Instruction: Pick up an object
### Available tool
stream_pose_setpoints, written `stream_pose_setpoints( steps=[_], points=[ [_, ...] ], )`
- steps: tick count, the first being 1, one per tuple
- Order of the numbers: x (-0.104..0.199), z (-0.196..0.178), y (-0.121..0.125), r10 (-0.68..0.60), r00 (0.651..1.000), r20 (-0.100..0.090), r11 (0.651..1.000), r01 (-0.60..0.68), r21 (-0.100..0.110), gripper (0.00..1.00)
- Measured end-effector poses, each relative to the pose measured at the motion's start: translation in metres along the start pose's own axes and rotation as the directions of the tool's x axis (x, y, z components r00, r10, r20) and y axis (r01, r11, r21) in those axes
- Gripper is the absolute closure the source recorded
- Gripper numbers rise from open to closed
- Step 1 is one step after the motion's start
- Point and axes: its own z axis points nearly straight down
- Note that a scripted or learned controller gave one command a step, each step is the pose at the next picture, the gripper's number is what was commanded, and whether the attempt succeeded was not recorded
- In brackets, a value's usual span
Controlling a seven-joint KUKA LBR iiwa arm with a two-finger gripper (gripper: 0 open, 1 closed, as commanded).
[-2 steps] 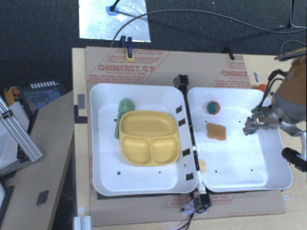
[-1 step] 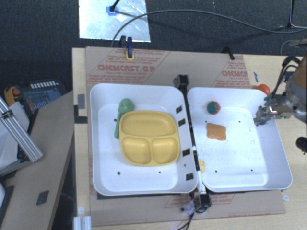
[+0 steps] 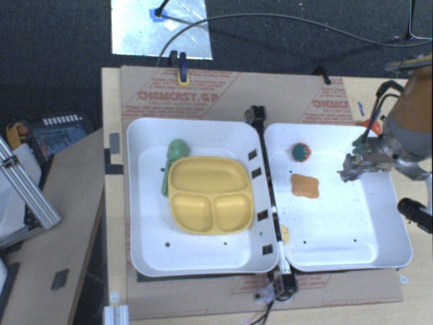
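Yellow divided tray [image 3: 205, 203] over green spoon [image 3: 174, 156], orange piece [image 3: 305, 185], ball [image 3: 300, 152], end effector [image 3: 349, 170] aperture unclear

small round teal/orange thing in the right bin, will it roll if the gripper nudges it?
Probably. The round object looks ball-like, so a nudge would likely send it rolling across the right bin. It sits apart from the flat orange piece, so nothing blocks it. It looks small and probably light. The gripper is over the same bin.

Red print reading "CHEMCAST GP" runs along the brown protective sheet [image 3: 203, 90] covering the worktop (repeated, only partly legible, near the sheet's far right corner).
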Motion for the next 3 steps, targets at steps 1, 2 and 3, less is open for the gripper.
stream_pose_setpoints(
  steps=[1,2,3],
  points=[
    [0.048,-0.004,-0.011,-0.001,1.000,-0.001,1.000,0.001,0.001,1.00],
    [0.105,0.006,-0.008,-0.002,1.000,-0.001,1.000,0.002,0.001,1.00],
    [0.160,0.003,-0.011,-0.002,1.000,-0.001,1.000,0.002,0.001,1.00]
  ],
)
